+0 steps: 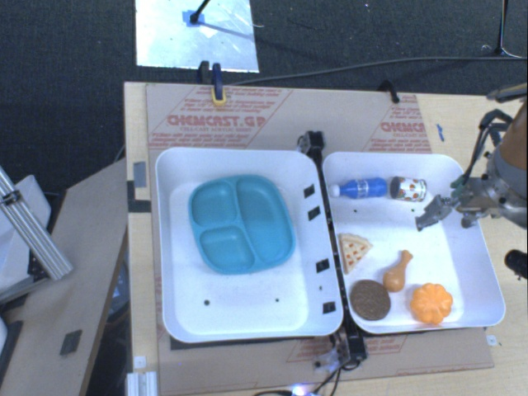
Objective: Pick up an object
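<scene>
Surface [272, 110] carries two white bins side by side; landmark = right bin [474, 254]. Left bin [177, 246] sits touching its left wall and holds a blue divided plate [242, 223], lying flat.

Arm reaches in over the right bin's right rim. Pincer [435, 213] hangs over the bin's upper right part, pointing left and slightly down toward the bin floor. Nothing seen between the tips; whether they are spread or closed, cannot tell at this size.

Inside the right bin, big to small:
- orange pumpkin [431, 303], lower right corner
- blue-and-white bottle [361, 188], along the top wall, lying on its side, long axis left-right
- brown round cookie [370, 299], bottom, left of pumpkin
- pizza slice [354, 251], by the left wall, mid height
- drumstick [398, 272], centre-low, tilted, between pizza and pumpkin
- small can [408, 189], top wall, on its side, just beside the bottle's right end

Key relation: can is the nearest thing, lying just up-left of the pincer; bottle further left on the same line. Judgement: no grasp made yet; a short move up-left would put it over the can.
</scene>
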Robot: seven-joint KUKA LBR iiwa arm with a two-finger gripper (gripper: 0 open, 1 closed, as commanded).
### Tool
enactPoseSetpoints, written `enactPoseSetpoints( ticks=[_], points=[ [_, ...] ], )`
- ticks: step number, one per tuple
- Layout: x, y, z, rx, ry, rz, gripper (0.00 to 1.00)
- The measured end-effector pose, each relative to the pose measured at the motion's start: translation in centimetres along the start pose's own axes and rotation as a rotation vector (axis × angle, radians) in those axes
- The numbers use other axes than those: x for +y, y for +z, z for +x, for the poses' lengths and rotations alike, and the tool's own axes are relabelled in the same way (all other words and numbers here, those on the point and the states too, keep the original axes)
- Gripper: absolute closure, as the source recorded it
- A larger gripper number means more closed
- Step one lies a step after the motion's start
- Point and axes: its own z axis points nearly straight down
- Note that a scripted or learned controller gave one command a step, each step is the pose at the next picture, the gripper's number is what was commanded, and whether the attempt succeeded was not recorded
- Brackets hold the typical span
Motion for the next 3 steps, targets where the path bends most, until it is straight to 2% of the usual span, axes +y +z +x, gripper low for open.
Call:
enactPoseSetpoints(
  ticks=[1,3],
  points=[
    [0.2,-0.6,0.0,-0.002,-0.003,-0.011,0.0],
    [1.6,10.8,-0.9,-0.002,-0.001,-0.009,0.0]
  ],
)
